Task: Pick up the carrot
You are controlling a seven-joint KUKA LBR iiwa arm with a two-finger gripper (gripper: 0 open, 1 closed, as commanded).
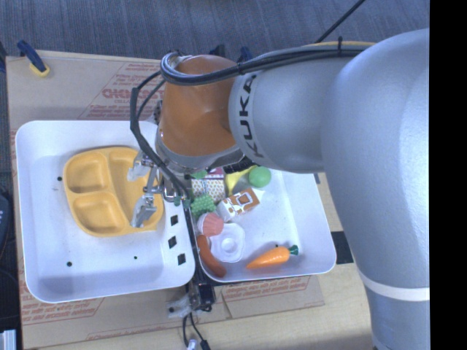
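The carrot [270, 256], orange with a small green top, lies flat near the front edge of the right bin [314, 228]. It points left, next to a white cup [230, 243]. My gripper [142, 192] hangs over the left bin [44, 268], above the right edge of a yellow divided plate [98, 188]. It stands well to the left of the carrot. Its two metal fingers [145, 211] are apart, so it is open with only the plate showing between them. The orange wrist band [197, 108] and the grey arm hide the back of the right bin.
The right bin holds a crowd of toys: a green ball [259, 175], a yellow piece [237, 179], a checkered box [209, 188], an orange-and-white block [241, 203], a pink-red piece [212, 224] and a red sausage [208, 259]. A blue clamp [33, 57] sits at the bench's back left.
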